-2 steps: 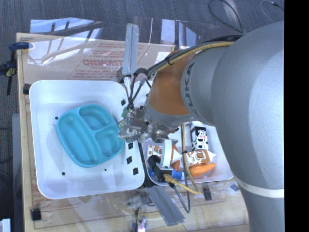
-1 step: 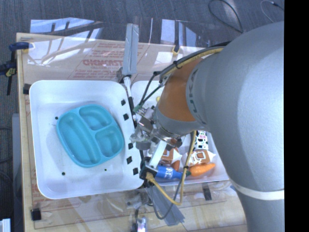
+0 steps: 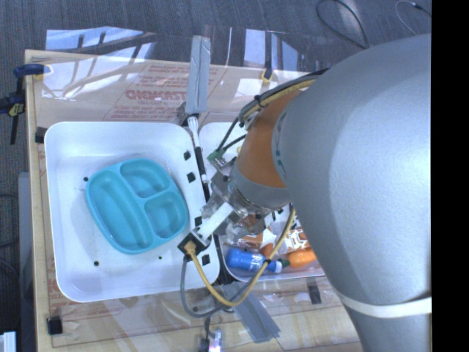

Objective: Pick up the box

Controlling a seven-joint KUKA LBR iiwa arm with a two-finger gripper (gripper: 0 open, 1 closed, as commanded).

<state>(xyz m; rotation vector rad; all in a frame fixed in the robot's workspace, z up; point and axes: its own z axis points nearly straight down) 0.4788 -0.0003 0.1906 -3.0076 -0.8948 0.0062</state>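
Note:
My gripper (image 3: 236,224) is down in the right bin (image 3: 220,134), close to its left wall, under the orange band of the wrist. The grey arm covers most of that bin. Just right of the gripper, a white and orange printed pack (image 3: 292,238) peeks out from under the arm; it may be the box, but most of it is hidden. In front of the gripper lies a blue bottle-like item (image 3: 248,260), with an orange item (image 3: 301,257) to its right.
The left bin (image 3: 66,196) holds a light blue divided plate (image 3: 137,204). A yellow cable (image 3: 198,273) loops from the wrist over the front rim between the bins. A grey bar (image 3: 196,75) stands at the back above the divider.

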